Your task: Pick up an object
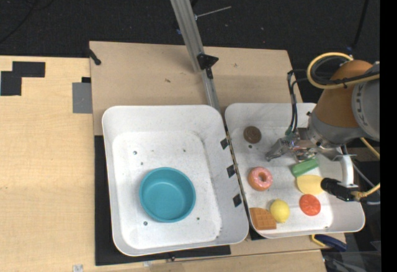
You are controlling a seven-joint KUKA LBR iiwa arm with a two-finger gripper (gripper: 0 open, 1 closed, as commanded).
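The scene was viewed from one fixed camera set above the bench (56, 140), looking down at a slant on both bins, the arm (347, 103) entering at right.

No legible text, labels, brands, numbers or signs anywhere.

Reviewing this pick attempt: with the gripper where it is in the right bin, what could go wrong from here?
1. The gripper hovers just above the green block, which touches the yellow rounded piece; closing could catch both or push one aside.
2. The red ball and yellow lemon sit close by the shallow white right bin's rim; a nudge might roll them.
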